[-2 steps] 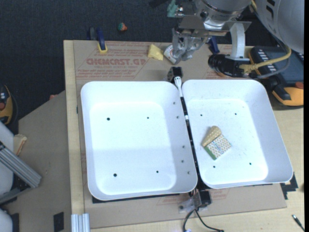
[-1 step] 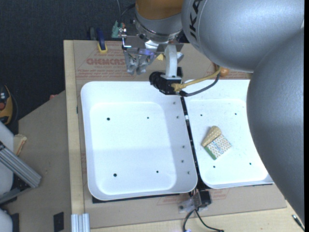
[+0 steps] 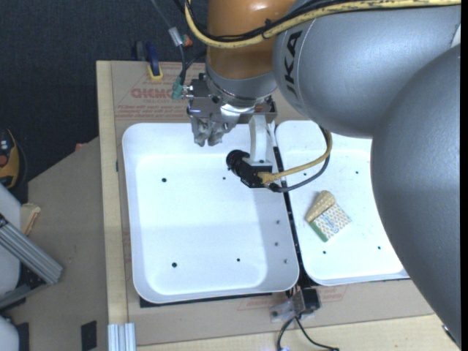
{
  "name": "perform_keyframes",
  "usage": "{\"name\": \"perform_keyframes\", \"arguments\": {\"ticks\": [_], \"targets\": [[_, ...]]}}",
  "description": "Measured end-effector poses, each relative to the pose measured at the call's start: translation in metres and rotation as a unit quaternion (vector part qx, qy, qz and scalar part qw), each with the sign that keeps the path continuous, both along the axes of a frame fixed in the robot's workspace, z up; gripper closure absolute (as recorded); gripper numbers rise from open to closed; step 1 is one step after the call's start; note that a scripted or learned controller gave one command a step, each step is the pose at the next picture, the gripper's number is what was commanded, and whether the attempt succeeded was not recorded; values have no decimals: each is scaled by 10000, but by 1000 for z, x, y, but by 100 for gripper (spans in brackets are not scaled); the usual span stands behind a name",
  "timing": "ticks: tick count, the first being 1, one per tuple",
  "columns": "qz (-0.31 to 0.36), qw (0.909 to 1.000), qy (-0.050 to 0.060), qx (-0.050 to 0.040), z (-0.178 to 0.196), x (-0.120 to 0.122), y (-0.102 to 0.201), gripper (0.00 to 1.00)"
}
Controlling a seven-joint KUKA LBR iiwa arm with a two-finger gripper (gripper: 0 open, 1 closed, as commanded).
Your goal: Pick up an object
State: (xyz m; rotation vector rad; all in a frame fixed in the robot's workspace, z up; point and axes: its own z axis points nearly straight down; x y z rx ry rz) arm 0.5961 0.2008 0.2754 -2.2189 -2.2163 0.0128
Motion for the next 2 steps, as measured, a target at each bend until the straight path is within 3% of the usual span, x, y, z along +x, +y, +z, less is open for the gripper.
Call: {"name": "perform_keyframes", "arguments": {"ticks": [1,2], "targets": [[-15,10000,-4,-1,-19,-38,-45,100],[-30,9999,-140,10,114,-10,-111,100]]}}
